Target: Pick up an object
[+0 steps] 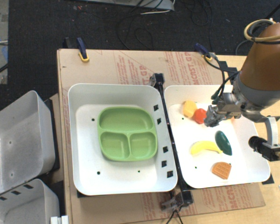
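The right bin (pixel 252 171) holds a yellow-orange piece (pixel 189 108), a small red piece (pixel 199 115), a yellow banana (pixel 205 147), a dark green oval piece (pixel 223 142) and an orange-brown cookie-like piece (pixel 221 170). My gripper (pixel 212 118) hangs low over the upper middle of this bin, just right of the red piece and above the green one. Nothing shows between its fingers.
The left bin (pixel 84 106) holds a light green divided plate (pixel 128 133). A black divider with clips (pixel 164 125) runs between the two bins. Two white containers (pixel 16 139) stand off the bench at the left. Cables lie behind the bench.
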`<move>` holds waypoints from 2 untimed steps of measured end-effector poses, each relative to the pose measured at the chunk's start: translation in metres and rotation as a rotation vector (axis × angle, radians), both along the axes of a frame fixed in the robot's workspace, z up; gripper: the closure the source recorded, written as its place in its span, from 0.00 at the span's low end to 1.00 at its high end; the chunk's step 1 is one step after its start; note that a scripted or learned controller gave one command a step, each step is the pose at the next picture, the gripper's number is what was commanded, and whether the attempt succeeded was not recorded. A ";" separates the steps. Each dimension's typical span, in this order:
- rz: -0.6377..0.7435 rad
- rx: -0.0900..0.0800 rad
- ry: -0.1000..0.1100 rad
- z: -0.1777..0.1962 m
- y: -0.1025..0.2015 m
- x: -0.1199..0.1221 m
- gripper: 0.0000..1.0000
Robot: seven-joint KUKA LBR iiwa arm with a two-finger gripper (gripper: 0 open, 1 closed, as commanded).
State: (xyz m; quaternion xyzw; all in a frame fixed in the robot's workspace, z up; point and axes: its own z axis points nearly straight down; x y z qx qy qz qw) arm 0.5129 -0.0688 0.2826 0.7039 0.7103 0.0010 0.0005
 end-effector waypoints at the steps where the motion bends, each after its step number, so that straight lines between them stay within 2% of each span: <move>1: -0.001 0.000 0.002 -0.003 0.049 0.003 1.00; 2: -0.001 0.000 0.004 -0.023 0.097 0.018 1.00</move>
